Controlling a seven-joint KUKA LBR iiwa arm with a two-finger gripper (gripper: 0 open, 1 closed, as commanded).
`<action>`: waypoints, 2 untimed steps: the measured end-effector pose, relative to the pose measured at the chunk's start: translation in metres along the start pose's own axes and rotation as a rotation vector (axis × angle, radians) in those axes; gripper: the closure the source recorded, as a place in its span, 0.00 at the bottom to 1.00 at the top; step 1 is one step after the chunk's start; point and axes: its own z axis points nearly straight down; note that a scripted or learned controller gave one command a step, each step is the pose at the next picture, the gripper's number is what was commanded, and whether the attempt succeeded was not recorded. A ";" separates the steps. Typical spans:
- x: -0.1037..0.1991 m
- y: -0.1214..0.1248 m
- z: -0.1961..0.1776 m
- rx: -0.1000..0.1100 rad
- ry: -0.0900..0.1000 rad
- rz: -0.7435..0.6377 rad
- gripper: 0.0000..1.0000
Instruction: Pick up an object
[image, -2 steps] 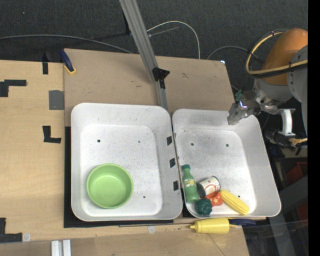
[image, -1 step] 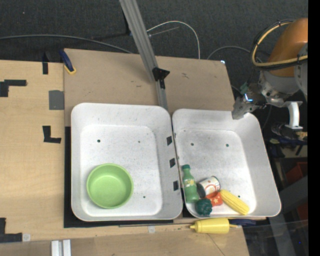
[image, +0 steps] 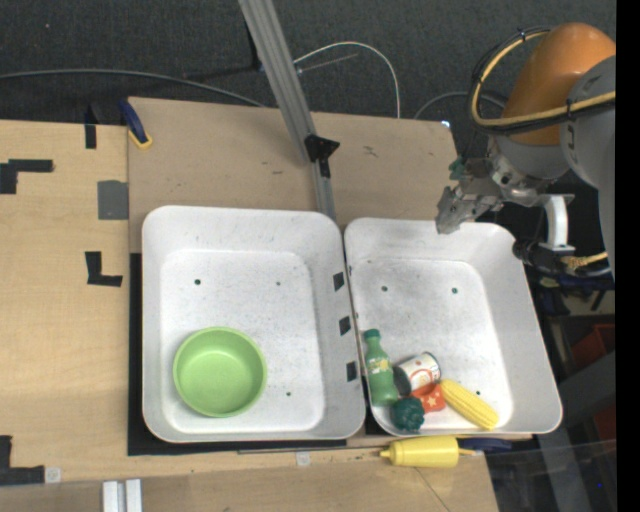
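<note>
The claw (image: 452, 215) hangs over the far rim of the right bin (image: 520, 300), and I cannot tell how it stands, but nothing is seen in it. The things to pick lie together in the near corner of this bin: a green bottle (image: 377, 366), a small can (image: 420, 369) touching it, a yellow corn cob (image: 469, 402) and a dark green piece (image: 407, 413). A green bowl (image: 219, 371) sits in the left bin (image: 240, 250), and a yellow bottle (image: 424, 452) lies on the worktop (image: 210, 150) just outside the right bin.

Glossy plastic green bowl (image: 219, 371), speckled white bins (image: 240, 222), matt wooden bench (image: 60, 330)
</note>
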 end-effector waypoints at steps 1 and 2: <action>0.063 0.000 -0.006 0.001 0.001 -0.001 1.00; 0.119 0.000 0.002 0.003 0.000 0.000 1.00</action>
